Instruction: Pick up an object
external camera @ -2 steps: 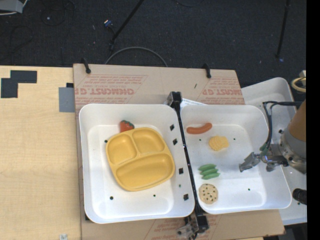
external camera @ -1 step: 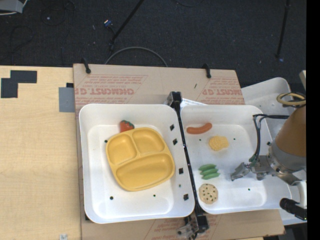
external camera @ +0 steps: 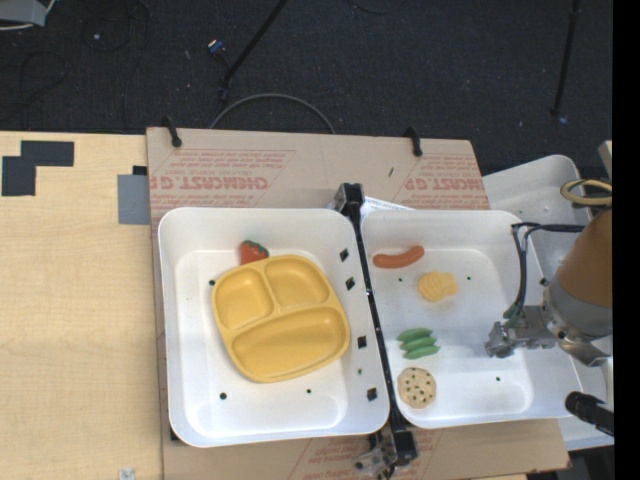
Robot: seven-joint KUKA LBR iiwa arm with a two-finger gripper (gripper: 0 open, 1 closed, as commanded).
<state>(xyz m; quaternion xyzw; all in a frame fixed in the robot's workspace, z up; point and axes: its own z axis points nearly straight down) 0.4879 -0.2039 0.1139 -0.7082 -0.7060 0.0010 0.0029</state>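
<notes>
In the right bin (external camera: 500, 408) lie a red-orange sausage (external camera: 398, 258), a yellow ridged chip-like piece (external camera: 437, 287), a green pea pod (external camera: 418, 343) and a round speckled cookie (external camera: 416, 387). My gripper (external camera: 508, 340) hangs low at the right side of this bin, well to the right of the pea pod and apart from every item. Nothing shows between its fingers. The grey arm with its orange band (external camera: 592, 268) comes in from the right.
The left bin (external camera: 190, 368) holds a yellow three-compartment tray (external camera: 280, 318), with a red strawberry-like piece (external camera: 253, 252) just beyond its far-left corner. A black divider (external camera: 365, 318) runs between the bins. Cardboard lies under both bins.
</notes>
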